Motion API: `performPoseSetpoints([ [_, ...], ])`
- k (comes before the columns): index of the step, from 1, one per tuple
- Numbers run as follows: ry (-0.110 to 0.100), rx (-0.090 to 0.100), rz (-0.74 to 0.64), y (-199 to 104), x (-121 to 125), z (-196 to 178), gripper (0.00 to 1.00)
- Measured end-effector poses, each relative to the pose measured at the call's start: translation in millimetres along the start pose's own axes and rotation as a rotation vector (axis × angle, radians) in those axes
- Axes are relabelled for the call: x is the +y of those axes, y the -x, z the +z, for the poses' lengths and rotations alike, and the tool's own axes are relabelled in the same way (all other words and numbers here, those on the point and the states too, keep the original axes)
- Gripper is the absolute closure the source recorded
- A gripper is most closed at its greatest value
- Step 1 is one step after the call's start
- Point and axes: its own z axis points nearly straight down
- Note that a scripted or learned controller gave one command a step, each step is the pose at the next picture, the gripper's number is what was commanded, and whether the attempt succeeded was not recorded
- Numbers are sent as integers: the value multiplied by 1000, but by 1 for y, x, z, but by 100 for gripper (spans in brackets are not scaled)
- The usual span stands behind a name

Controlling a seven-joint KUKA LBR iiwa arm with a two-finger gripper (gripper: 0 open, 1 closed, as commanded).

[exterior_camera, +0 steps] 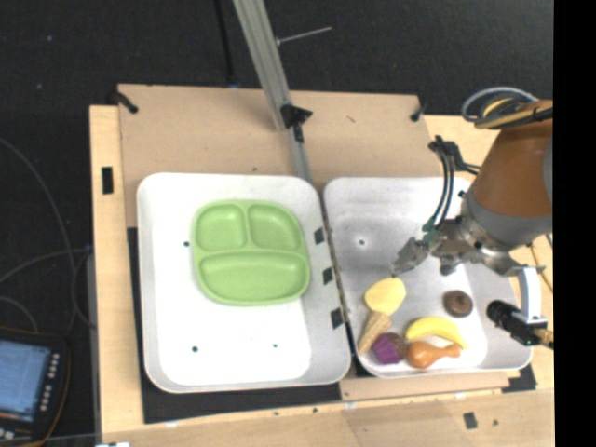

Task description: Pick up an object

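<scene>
Reaching in from the right, the gripper [421, 252] hangs over the right bin [372, 214], above its bare middle; whether it is spread or pressed together I cannot tell, and nothing shows between its tips. Toys cluster near the bin's front edge: a yellow lemon-like piece [385, 295] above a beige cone [373, 327], a purple piece [386, 348], a banana [436, 330], an orange drumstick [430, 352] and a brown round piece [456, 303]. A green divided plate [250, 252] lies in the left bin [168, 343].
</scene>
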Motion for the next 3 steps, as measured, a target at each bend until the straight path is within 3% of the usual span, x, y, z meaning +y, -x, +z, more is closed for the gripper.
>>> performPoseSetpoints([
  [1,0,0,2,0,0,0,0],
  [3,-6,-1,3,6,1,96,0],
])
